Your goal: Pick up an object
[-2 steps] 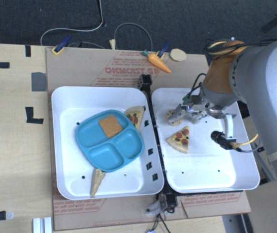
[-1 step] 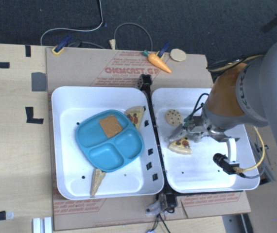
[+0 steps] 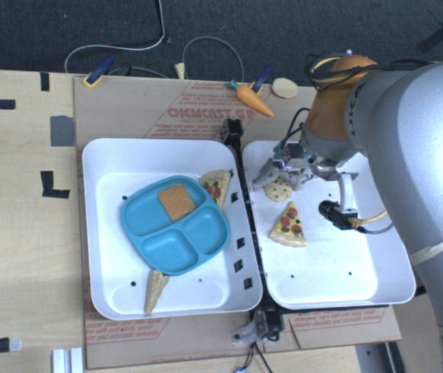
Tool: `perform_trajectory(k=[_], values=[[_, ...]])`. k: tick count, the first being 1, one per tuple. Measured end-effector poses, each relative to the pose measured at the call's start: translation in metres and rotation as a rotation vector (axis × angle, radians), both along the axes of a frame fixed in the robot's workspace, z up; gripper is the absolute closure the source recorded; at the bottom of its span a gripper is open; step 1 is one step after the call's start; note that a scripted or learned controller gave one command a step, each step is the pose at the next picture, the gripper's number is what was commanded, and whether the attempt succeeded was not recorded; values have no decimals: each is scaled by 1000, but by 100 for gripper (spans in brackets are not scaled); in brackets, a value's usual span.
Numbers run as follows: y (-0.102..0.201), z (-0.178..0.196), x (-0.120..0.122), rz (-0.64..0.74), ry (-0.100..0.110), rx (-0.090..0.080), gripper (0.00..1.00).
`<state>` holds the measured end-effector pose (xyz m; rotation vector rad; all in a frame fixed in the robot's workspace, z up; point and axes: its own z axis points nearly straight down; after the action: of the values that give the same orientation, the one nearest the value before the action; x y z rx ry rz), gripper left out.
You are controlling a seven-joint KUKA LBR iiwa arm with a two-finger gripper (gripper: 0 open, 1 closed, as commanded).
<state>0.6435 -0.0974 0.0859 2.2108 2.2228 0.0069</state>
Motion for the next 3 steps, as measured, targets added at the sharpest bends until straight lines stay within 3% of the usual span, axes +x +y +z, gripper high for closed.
perform_trajectory(k=[1, 2, 3], values=[[-29, 0, 27, -3, 4, 1, 0], [1, 0, 25, -2, 7, -5, 0], [-19, 1, -1, -5, 3, 0, 0]])
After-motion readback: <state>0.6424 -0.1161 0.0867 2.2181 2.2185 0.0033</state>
